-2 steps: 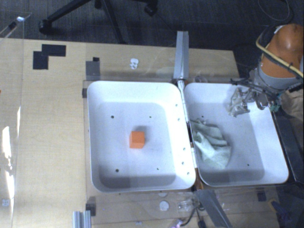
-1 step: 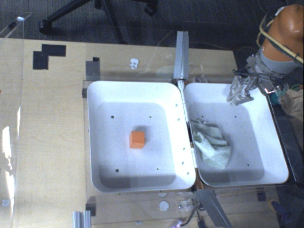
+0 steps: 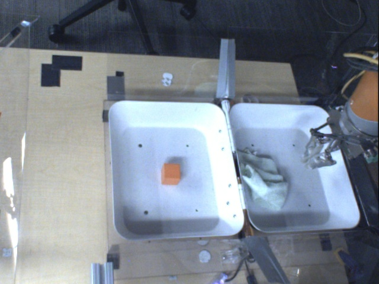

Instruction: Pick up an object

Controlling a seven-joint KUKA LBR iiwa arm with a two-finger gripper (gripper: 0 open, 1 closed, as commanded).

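My claw (image 3: pixel 320 154) hangs over the right bin (image 3: pixel 331 218), near its right wall, and holds nothing. Its thin metal fingers blur into one tangle against the white floor, so I cannot tell whether they are apart or together. My arm (image 3: pixel 362 102) is cut off at the right edge. A crumpled pale cloth (image 3: pixel 263 179) lies by this bin's left wall, its folds hard to read. An orange cube (image 3: pixel 171 173) sits mid left bin (image 3: pixel 127 218), well apart from me.
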